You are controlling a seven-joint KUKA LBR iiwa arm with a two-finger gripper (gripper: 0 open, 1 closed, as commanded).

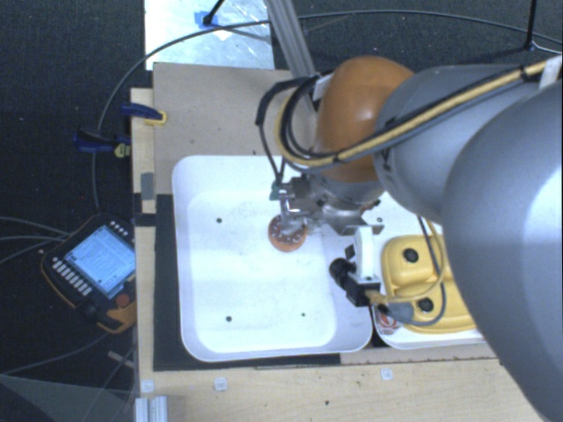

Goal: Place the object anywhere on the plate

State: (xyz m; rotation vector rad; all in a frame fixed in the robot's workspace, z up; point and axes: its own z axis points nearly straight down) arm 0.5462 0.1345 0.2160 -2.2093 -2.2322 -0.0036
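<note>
A small round brown object [285, 235] is in the left white bin [220, 323], near the middle of its far half. My gripper [297, 211] hangs directly over it, its lower end at the object's top edge. I cannot tell whether it touches the object. The orange wrist band [356, 104] and the grey arm hide most of the right bin. There, a yellow item with dark holes [411, 275] shows beside the arm, with a small white and red piece [388, 323] at its front left.
A black fitting with cables [348, 281] sticks out from the wrist over the wall between the bins. A handheld control pad [95, 266] lies off the bench to the left. Blue clamps [132, 112] grip the bench's far left edge.
</note>
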